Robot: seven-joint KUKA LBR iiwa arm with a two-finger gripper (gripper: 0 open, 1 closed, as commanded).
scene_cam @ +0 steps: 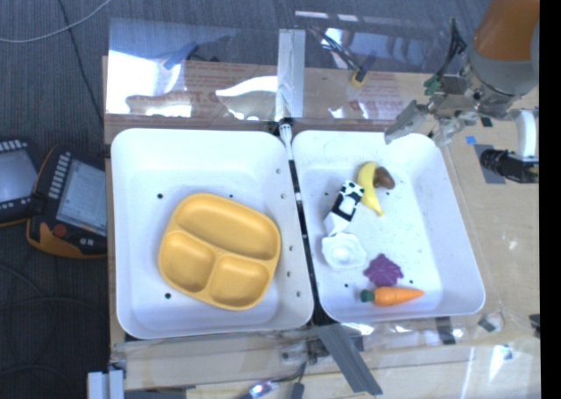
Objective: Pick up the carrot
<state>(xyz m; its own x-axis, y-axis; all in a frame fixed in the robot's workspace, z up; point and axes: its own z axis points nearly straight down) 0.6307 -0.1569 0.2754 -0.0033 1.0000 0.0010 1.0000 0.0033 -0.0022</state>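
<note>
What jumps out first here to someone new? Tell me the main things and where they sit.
The yellow divided tray draws the eye, lying in the left bin. In the right bin a bright orange carrot lies near the front edge, just below a purple toy, with a banana further back. The grey arm with its orange band hangs over the right bin's far right corner.

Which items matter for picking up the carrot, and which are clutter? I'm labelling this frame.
Job:
carrot
gripper

Lying about:
banana
purple grapes
black-and-white toy
white egg-like piece
yellow tray
</note>
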